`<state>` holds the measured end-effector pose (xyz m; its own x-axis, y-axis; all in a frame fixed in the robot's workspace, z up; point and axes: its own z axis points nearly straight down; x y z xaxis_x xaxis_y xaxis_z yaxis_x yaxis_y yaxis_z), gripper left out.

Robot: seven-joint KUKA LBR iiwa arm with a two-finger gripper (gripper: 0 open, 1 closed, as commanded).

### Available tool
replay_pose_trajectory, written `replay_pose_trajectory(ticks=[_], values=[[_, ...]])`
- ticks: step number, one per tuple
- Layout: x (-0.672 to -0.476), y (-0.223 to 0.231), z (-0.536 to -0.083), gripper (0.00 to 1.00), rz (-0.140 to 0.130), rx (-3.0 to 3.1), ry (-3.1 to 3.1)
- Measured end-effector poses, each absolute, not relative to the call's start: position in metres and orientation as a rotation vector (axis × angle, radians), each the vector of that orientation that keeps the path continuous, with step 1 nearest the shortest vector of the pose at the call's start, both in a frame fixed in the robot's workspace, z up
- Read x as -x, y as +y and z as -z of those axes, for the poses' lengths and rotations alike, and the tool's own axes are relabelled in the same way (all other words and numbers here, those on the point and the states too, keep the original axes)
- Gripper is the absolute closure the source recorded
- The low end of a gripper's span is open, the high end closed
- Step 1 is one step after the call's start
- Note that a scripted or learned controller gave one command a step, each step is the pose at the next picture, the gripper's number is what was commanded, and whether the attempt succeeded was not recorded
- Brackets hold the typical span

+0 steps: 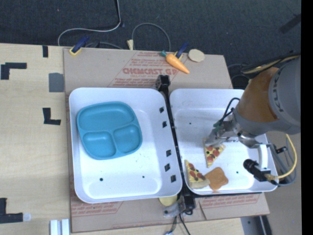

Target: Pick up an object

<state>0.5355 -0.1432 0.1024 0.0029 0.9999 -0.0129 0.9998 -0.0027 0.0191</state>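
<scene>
Arm (pixel 274 102) in from 3 o'clock over right bin (pixel 195 102). Blue tray (pixel 108 129) in left bin (pixel 88 185). Gripper (pixel 215 140) touches pizza slice (pixel 213 154) top; jaw state can't tell. Second slice (pixel 194 174), cookie (pixel 218 178) at 6 o'clock.

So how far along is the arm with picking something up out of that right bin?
Done: the arm has reached into the right bin, and the gripper sits at the top end of a pizza slice. In hand: apparently closing in on that slice, which looks to be lying on the bin floor. Left: a visible grasp and the lift. The second pizza slice and the brown piece lie untouched near the front wall.
</scene>
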Motion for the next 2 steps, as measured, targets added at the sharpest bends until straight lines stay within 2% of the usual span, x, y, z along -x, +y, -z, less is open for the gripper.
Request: replay_pose_trajectory(ticks=[1, 2], values=[[-0.535, -0.142, -0.101, 0.00, -0.006, -2.209, 2.206], [-0.504, -0.170, -0.091, 0.00, -0.017, -2.205, 2.210]])
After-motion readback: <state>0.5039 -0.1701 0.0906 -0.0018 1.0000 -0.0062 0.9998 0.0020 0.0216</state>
